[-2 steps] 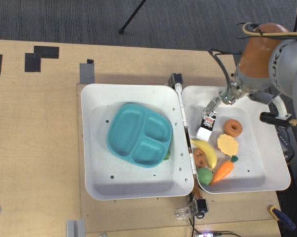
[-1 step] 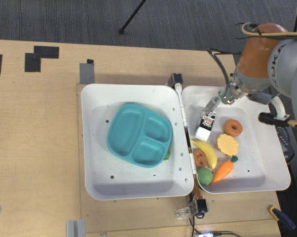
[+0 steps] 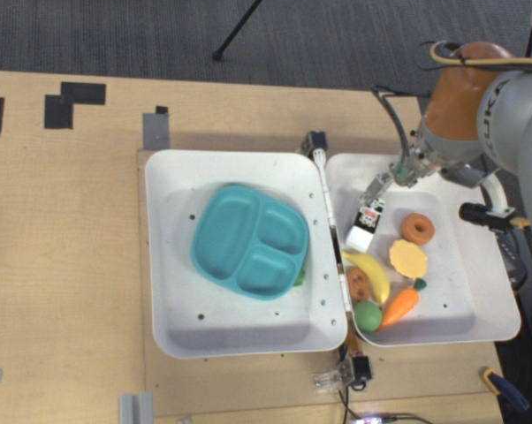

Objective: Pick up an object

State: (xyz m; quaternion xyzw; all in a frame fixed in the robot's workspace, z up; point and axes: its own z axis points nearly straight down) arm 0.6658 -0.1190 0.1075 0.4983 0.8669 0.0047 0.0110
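- Teal divided plate [image 3: 251, 240] lies tilted in the left white bin [image 3: 169, 325].
- Black tape patches [image 3: 72, 102] mark the wooden bench [image 3: 63, 263].
- Grey carpet [image 3: 116, 16] lies beyond the bench.

The right bin [image 3: 478, 321] held a cluster of toy foods toward its left and near side. A brown doughnut [image 3: 417, 229] lay flat, with a round yellow slice [image 3: 408, 259] just in front of it. A yellow banana [image 3: 372, 272] curved along the left wall, touching a brownish piece [image 3: 358, 283]. A green round fruit [image 3: 367, 316] sat in the near left corner, and an orange carrot [image 3: 399, 306] leaned slantwise against it.
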